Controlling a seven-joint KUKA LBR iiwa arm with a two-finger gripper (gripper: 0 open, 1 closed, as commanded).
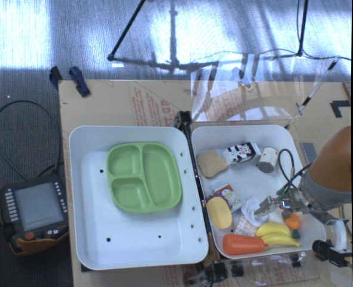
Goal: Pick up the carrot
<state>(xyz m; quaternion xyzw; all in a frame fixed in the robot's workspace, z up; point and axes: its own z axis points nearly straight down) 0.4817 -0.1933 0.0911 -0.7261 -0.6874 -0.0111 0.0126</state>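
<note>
- The counter (pixel 128 103), a brown board on grey carpet, carries two white bins; the left bin (pixel 87 220) holds a green plate (pixel 144 176).
- The carrot (pixel 246 244) lies at the bottom edge of the right bin (pixel 284 137), just below the bananas (pixel 276 232).
- The tool (pixel 266 206) hovers above and right of the carrot, empty as far as can be judged; how far it is open cannot be told.
- The approach appears underway; next it needs to shift down-left over the carrot and descend.

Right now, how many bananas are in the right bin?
2. Both bananas lie side by side near the right bin's front edge, just right of the carrot and below the gripper. More could be hidden under the arm.
</note>
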